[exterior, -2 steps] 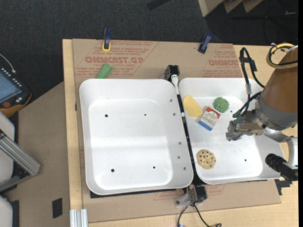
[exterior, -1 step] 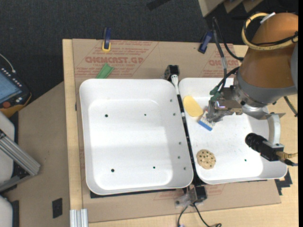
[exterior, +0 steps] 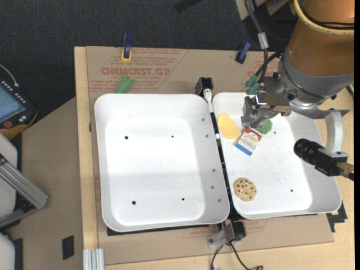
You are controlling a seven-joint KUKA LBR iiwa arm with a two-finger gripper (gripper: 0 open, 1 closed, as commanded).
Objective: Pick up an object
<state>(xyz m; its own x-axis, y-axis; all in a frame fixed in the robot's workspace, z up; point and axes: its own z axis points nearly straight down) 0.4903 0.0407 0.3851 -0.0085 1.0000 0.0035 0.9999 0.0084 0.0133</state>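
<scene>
Cookie (exterior: 244,189): nearest my camera, I see a round speckled biscuit lying flat in the right bin (exterior: 292,204), toward its front left, well apart from the other items.
Left bin (exterior: 112,111): white, shallow, its right rim touching the right bin's left rim.
Arm (exterior: 323,38): I see it reaching in from the upper right, orange band above a grey wrist, tipped downward and leftward into the back of the right bin.
Gripper (exterior: 253,118): low over the back of the right bin, between the yellow piece and a green item (exterior: 265,126). I cannot tell how far apart its tips stand, and I see nothing clearly held.
Small packet (exterior: 248,141): white with red and blue, just below the gripper; its long axis runs from upper right to lower left, the blue end pointing to the front.
Yellow piece (exterior: 228,126): oval, just left of the gripper, long axis running roughly front to back, near the bin's left wall.
</scene>
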